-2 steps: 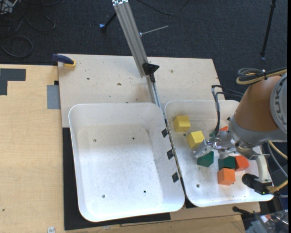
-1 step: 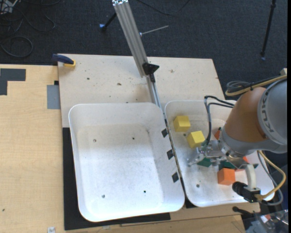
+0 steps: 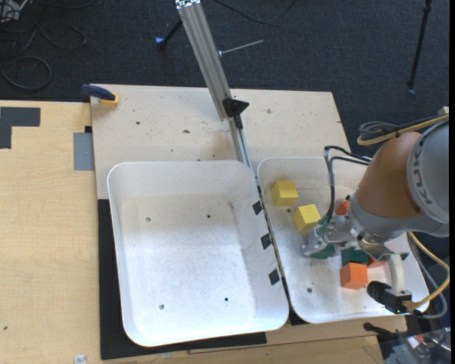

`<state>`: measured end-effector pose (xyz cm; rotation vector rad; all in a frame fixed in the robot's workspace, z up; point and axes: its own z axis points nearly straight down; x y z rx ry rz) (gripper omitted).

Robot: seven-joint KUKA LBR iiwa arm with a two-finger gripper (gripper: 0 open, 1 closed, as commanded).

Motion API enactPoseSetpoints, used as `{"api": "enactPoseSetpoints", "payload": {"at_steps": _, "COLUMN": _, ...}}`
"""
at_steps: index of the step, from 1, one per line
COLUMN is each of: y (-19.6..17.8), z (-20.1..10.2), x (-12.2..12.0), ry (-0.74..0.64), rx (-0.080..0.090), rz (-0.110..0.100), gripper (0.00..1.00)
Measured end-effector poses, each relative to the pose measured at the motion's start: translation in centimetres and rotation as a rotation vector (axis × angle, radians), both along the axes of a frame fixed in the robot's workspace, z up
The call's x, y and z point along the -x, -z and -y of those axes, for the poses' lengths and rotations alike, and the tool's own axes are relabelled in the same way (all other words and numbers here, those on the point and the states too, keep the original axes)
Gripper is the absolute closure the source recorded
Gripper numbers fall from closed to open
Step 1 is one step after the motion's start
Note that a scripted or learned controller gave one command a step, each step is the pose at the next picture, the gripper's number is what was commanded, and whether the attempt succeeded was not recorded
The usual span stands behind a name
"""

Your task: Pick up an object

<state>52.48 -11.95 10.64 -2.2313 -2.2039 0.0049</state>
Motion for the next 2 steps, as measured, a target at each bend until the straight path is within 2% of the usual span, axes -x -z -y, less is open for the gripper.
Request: {"api": "enactPoseSetpoints", "payload": {"at_steps": 2, "y": -8.5, "z": 0.4, "x": 0.7, "ry": -0.009, "rx": 0.002, "rz": 0.007, "gripper": 1.0}}
